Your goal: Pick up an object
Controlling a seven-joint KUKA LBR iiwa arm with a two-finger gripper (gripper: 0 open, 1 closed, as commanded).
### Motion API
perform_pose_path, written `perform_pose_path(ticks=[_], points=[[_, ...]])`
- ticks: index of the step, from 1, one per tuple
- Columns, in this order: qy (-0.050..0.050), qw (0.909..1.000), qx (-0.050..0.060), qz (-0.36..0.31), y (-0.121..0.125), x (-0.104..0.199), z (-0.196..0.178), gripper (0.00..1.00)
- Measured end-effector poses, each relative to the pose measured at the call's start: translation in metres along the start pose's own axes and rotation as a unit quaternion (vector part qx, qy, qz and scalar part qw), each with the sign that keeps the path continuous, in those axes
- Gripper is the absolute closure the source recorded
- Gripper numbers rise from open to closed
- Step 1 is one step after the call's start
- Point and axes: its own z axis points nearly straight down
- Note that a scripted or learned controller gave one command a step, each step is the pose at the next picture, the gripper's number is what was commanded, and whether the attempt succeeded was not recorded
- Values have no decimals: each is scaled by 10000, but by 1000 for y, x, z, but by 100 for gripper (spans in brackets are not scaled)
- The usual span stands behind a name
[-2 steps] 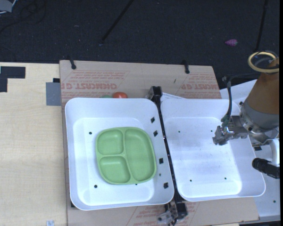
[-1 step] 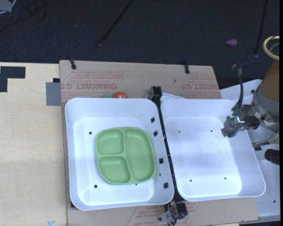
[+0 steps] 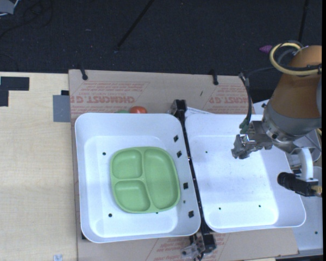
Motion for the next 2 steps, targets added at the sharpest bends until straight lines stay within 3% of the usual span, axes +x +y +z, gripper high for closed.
perform_pose_path(ticks=[2], points=[[-2,10000,12,4,7,98,10,100]])
